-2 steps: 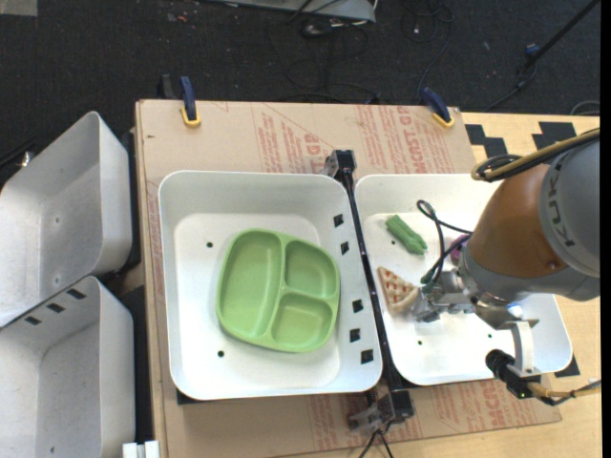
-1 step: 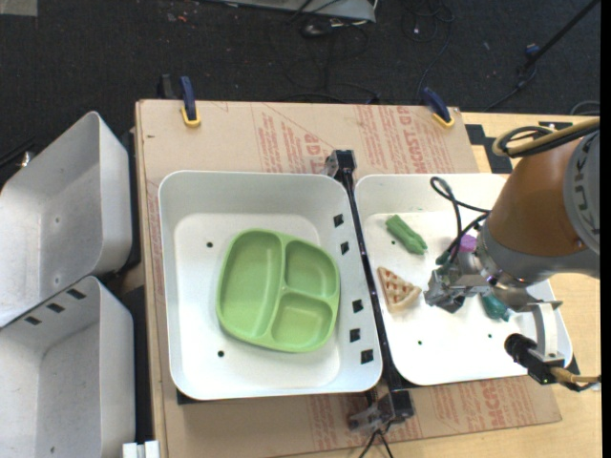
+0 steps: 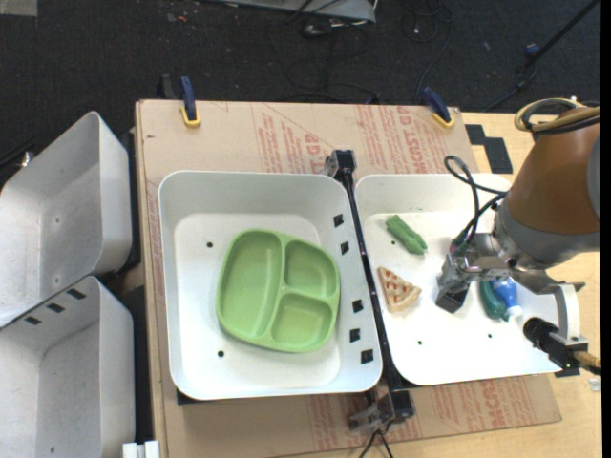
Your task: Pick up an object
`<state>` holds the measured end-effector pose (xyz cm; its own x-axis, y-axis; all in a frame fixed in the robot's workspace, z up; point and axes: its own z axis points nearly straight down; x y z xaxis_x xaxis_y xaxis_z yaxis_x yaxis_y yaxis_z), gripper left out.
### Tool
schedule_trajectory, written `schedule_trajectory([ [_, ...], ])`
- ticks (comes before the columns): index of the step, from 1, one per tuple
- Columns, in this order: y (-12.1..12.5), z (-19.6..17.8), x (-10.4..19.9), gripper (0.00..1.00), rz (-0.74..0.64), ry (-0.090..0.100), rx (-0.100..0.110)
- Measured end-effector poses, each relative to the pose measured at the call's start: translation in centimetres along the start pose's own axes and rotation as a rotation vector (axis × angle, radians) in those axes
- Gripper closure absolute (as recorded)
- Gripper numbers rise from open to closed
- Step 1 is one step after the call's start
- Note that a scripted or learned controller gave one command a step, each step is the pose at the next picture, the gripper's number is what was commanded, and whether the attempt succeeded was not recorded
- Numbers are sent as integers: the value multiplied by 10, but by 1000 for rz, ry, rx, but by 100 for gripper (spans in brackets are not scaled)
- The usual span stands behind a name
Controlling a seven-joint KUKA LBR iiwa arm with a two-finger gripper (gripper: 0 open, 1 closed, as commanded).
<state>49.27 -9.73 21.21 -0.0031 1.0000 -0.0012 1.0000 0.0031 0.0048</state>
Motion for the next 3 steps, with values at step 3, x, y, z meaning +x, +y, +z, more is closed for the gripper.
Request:
schedule_trajectory([
  [3,63,-24,139,100,-4,2,2],
])
